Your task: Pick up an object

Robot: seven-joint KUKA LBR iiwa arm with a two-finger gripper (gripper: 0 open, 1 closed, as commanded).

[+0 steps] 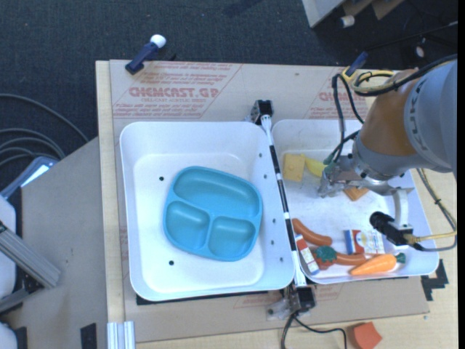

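The right bin point(305, 131) holds several small toys. A yellow block point(293, 167) lies near its left wall beside a yellow-green piece point(314, 166). My gripper point(329, 182) hangs low over the bin's middle, just right of those two and left of an orange piece point(356, 193) that the wrist partly covers. Toward the front lie a red sausage point(312, 233), a green-topped piece point(325, 254), a small red, white and blue box point(361, 240) and an orange carrot point(374, 265). The grey arm with its orange band point(392, 126) hides the bin's back right.
The left bin point(138, 140) holds a blue divided plate point(211, 213). A blue and white tool point(145, 53) lies at the bench's far left corner. An orange block point(364, 334) sits off the bench in front. Cables loop over the arm at the right.
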